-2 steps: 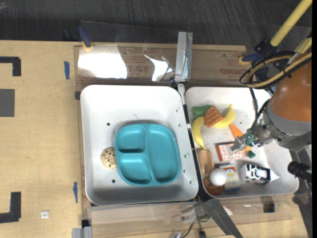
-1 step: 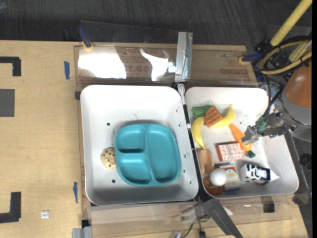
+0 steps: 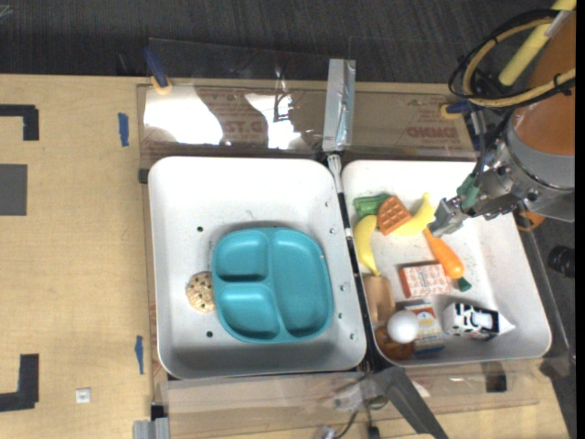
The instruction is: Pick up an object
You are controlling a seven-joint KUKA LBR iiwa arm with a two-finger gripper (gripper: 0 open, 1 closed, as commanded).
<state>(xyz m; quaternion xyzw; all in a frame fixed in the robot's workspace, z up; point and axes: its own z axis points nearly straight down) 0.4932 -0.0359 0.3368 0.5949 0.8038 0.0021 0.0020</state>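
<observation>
We see our grey arm, orange-banded above the wrist, reaching in from three o'clock, its end effector (image 3: 450, 218) angled toward eight o'clock.

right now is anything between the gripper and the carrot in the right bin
Nothing visible. The gripper hangs right over the upper end of the orange carrot in the right bin. The yellow banana lies just to its left, close but not in between.
</observation>
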